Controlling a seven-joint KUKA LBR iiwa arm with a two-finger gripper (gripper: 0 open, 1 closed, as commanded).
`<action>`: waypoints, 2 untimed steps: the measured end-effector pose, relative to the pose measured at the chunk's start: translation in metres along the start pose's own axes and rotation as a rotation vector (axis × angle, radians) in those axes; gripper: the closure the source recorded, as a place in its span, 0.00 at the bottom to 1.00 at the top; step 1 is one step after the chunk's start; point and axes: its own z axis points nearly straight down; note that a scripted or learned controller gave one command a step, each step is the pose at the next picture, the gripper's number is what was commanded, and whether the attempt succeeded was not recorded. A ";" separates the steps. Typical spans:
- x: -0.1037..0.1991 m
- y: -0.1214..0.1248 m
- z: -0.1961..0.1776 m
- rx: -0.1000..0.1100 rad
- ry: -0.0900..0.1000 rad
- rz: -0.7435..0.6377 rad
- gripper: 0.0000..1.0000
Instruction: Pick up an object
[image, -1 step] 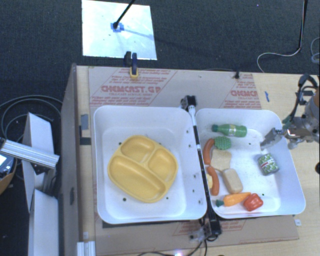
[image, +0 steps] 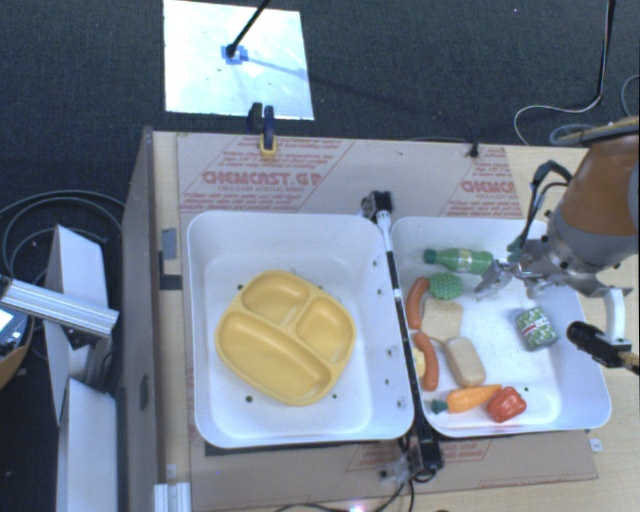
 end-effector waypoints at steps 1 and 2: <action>0.022 0.030 0.069 -0.001 -0.001 0.000 0.00; 0.057 0.074 0.087 0.012 0.002 0.004 0.00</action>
